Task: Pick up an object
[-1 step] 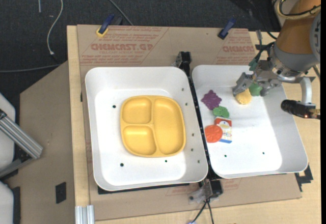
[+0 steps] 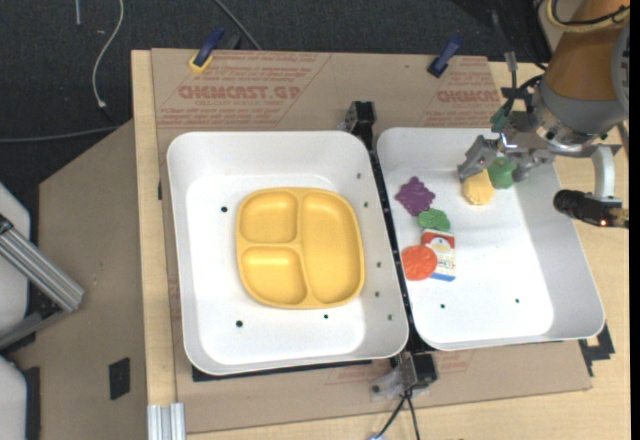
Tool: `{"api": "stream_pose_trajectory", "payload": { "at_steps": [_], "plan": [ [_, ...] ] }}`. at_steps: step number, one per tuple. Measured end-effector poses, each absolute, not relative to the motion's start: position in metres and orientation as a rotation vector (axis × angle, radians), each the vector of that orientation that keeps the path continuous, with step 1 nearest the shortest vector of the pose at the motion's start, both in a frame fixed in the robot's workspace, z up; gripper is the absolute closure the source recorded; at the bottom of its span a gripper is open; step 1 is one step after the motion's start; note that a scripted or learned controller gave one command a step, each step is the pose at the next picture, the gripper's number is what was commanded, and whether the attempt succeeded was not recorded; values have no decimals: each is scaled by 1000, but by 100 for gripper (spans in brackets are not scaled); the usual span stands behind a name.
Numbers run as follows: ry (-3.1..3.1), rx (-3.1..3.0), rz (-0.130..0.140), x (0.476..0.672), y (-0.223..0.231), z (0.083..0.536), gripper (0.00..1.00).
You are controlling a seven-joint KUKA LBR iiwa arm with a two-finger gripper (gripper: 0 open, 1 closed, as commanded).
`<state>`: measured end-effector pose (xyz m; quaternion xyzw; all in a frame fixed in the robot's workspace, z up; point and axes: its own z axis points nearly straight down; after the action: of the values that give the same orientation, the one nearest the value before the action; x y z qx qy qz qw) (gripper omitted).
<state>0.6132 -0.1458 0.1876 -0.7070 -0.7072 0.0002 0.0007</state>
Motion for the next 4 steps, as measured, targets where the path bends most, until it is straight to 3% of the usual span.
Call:
{"api": "stream_pose_trajectory", "payload": {
  "at_steps": [1,2,3,4],
  "plan": [
    [-2216,-2216,5,602,-143,133,0],
    [-2220,-2223,-3,604,-143,86,0],
    [-2225,-2223,-8,606,-142,99,100],
    [-2225,-2226,-6,599,-145,159,100]
  ]
}}
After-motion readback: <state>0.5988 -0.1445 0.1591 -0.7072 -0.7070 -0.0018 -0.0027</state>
